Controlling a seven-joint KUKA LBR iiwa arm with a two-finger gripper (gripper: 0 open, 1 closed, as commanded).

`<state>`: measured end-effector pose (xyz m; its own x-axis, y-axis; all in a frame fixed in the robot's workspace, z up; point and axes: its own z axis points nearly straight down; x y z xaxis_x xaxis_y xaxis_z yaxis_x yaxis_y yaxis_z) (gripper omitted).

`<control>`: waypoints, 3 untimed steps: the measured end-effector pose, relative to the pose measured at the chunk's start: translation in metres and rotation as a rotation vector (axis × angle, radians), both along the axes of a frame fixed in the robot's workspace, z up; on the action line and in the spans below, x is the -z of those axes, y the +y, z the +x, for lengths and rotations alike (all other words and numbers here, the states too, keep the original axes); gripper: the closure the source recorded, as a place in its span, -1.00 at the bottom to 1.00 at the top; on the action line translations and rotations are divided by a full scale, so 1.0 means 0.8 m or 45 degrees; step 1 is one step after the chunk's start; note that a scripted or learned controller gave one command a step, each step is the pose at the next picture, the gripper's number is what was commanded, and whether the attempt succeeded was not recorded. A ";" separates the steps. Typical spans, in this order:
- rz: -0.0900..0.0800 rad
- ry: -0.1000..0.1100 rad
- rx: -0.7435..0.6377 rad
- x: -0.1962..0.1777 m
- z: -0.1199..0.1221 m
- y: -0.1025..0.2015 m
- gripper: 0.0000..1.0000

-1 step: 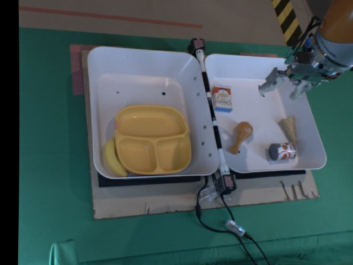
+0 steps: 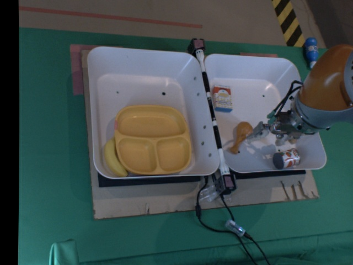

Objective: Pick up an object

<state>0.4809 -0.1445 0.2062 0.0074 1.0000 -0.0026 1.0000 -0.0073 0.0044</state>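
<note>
**A:** Where does the thing to be picked sit?

**B:** The nearest candidate is the brown toy chicken drumstick (image 2: 241, 135), lying on the floor of the right-hand shallow white plastic bin (image 2: 251, 73), close to the black-and-white striped divider bar (image 2: 212, 110) that runs between the two bins. Its thin end points down toward the bin's near wall.

**A:** And the gripper?

**B:** The grey two-finger gripper (image 2: 260, 132) reaches in just beside the drumstick, on the side away from the divider. One pale fingertip lies right at the drumstick's fat end. The jaws look slightly parted, and nothing sits between them; the drumstick is not gripped.

**A:** What else shares that bin?

**B:** A small red-and-white carton (image 2: 223, 98) lies beyond the drumstick, nearer the bin's far wall. A small tin can with a red-and-white label (image 2: 286, 159) lies on its side past the gripper, near the bin's near corner furthest from the divider.

**A:** The arm itself?

**B:** Its orange band and grey wrist (image 2: 328, 93) hang over the bin's outer edge.

**A:** And across the divider?

**B:** The left-hand white bin (image 2: 110, 65) holds a yellow three-compartment plastic tray (image 2: 154, 138), with a yellow banana (image 2: 113, 159) touching the tray's outer edge. Both bins rest on brown cardboard (image 2: 149, 203) over green cloth (image 2: 49, 148).
</note>
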 end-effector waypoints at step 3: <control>-0.016 -0.036 0.010 0.005 -0.009 -0.060 -1.00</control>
<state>0.4734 -0.1928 0.2021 0.0152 0.9998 -0.0146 0.9994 -0.0147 0.0327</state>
